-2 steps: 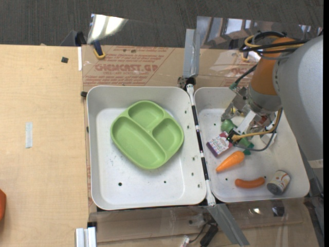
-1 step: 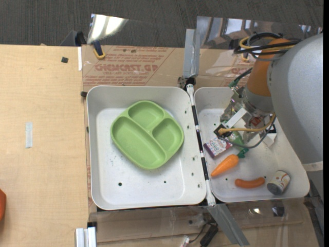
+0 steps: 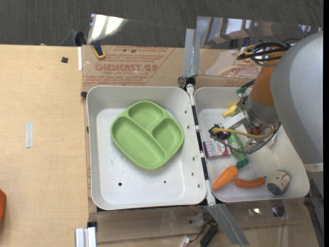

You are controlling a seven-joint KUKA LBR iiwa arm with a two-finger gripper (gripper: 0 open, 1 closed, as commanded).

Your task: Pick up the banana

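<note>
Reaching in from the right, the smooth grey arm with its orange band hung over the right bin, and the gripper sat low in that bin's far half. Whether it was released or clenched could not be told, because the wrist hardware covered it. The banana appeared to be the small yellow tapered piece poking out just beside the gripper. It was mostly hidden and lay in the right bin towards its back wall. No contact between the two could be made out.

Both bins were shallow, glossy white plastic with rounded corners, two in all, set side by side and touching along one edge. The left bin held one matte green plate, a rounded square moulded into three compartments and turned at an angle.

Five other things lay in the right bin. One pink printed packet, flat and rectangular, lay against the shared edge. One slim green item lay next to it, its kind unclear. One orange carrot, cone-shaped with a green top, lay near the front. One smooth orange-red sausage shape lay just beside the carrot. One small pale can lay on its side in the front right corner.

One brown cardboard sheet with red print lay behind the bins, on a pale wood-grain bench.
</note>
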